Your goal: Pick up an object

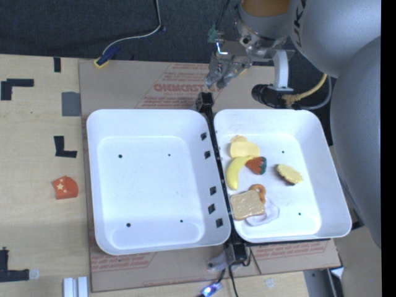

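Note:
My gripper [218, 78] hangs above the back edge of the bench, over the seam between the two bins, with nothing visible between its fingers. The right bin [309, 135] holds several toy foods: a yellow banana [235, 172], a pale yellow piece [243, 147] behind it, a red strawberry-like piece [257, 164], a toast slice [247, 205], a small brown pretzel-like piece [258, 190] and a yellow-brown piece [289, 174]. All of them lie well in front of the gripper.
The left bin [148, 178] stands beside the right one, joined by black clips along the seam [213, 178]. A red toy piece [65, 187] lies on the bench left of the bins. The grey arm [352, 54] fills the upper right.

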Controlling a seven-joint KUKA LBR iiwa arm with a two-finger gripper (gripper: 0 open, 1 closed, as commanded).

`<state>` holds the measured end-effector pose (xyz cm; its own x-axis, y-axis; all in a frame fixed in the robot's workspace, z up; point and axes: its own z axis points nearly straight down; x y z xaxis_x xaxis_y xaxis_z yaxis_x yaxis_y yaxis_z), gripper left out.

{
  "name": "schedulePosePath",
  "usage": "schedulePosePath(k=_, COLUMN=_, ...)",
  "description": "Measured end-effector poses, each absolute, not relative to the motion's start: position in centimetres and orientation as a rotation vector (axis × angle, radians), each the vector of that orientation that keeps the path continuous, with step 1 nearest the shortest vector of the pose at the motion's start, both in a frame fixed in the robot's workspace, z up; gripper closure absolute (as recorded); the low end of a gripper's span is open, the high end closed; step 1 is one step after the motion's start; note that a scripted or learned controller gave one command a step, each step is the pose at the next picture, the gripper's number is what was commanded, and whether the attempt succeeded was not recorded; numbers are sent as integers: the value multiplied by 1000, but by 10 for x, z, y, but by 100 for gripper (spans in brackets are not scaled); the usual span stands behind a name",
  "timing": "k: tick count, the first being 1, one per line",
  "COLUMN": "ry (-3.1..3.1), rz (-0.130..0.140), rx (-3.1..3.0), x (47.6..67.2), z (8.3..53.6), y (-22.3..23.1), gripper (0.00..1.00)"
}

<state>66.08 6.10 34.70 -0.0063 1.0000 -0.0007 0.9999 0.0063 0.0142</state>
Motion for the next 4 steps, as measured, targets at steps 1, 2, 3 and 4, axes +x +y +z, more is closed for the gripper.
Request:
schedulePosePath(k=1, ry=2227, rz=22, rx=2204, x=668, z=486, y=139, gripper=100)
schedulePosePath(k=2, ry=2222, rz=5, rx=2216, x=668, z=538, y=160, gripper=100)
schedulePosePath(k=3, ry=2233, rz=-26, rx=2224, x=623, z=313, y=206, gripper=100)
schedulePosePath(k=4, ry=2224, rz=15, rx=2212, x=670, z=424, y=236, gripper=100)
